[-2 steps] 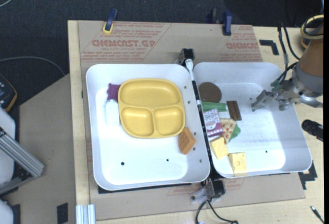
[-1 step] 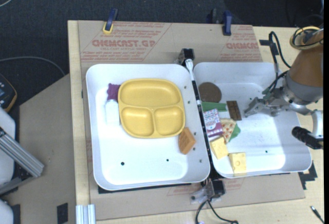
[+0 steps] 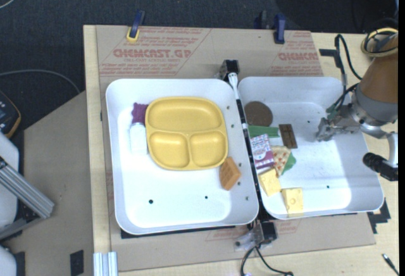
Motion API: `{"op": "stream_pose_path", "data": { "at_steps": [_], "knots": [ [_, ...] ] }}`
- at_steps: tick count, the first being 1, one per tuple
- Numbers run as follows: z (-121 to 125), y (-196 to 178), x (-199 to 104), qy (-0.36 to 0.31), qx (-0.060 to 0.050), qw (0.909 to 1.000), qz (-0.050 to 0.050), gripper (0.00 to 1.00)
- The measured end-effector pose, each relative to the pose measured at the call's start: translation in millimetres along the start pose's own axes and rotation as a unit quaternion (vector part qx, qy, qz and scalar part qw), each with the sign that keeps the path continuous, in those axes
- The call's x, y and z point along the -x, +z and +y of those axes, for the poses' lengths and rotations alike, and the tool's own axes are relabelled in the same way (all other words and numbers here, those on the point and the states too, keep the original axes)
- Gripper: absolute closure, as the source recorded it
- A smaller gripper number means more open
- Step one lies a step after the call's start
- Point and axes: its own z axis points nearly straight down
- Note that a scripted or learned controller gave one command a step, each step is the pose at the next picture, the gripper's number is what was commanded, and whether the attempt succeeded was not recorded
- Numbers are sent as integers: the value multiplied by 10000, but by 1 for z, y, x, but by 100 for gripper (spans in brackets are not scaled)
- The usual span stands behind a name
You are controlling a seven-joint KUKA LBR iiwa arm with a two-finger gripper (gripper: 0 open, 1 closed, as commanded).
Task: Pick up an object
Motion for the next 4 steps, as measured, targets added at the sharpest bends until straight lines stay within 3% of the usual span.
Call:
{"op": "stream_pose_path", "data": {
  "at_steps": [2,3,4],
  "knots": [
    [0,-110,-3,-7,33,10000,-23,100],
    [1,-131,-3,-5,30,10000,-21,100],
    [21,-123,-61,-35,7,10000,5,100]
  ]
}}
